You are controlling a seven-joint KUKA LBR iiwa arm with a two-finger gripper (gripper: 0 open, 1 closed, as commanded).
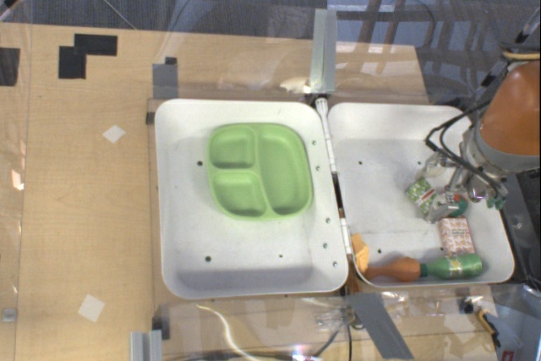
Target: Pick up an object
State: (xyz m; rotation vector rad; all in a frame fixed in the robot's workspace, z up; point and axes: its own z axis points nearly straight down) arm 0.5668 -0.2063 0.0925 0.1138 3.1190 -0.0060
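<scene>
- Camera view, looking down at a slant: a pale wooden desk (76, 207) bears two shallow white bins side by side, their inner rims touching along a central seam.
- Left white bin (182, 258): a light green plastic plate with three compartments (258, 170) lies near its middle, apart from all four walls; bare white floor surrounds it, widest along the near edge.
- Right white bin (380, 139): the far and left portions of its floor are bare, and the objects gather toward the near and right walls.
- Along the near wall of the right bin lie an orange and green carrot-shaped toy (427, 269), lengthwise against the rim, and a small tan object (360, 249) in the near-left corner, beside the seam.
- A small pink and white printed packet (456, 236) lies just beyond the carrot-shaped toy, near the right wall.
- A crumpled green and white wrapper (420, 191) lies just beside the tool, on its left.
- Grey arm with its orange band (511, 118) reaches in from the right, above the right bin's right wall.
- Tool (452, 200): lowered over the right side of the right bin, between the wrapper and the packet; whether it is released, clenched or grasping anything cannot be told, cables and hardware obscuring it.
</scene>
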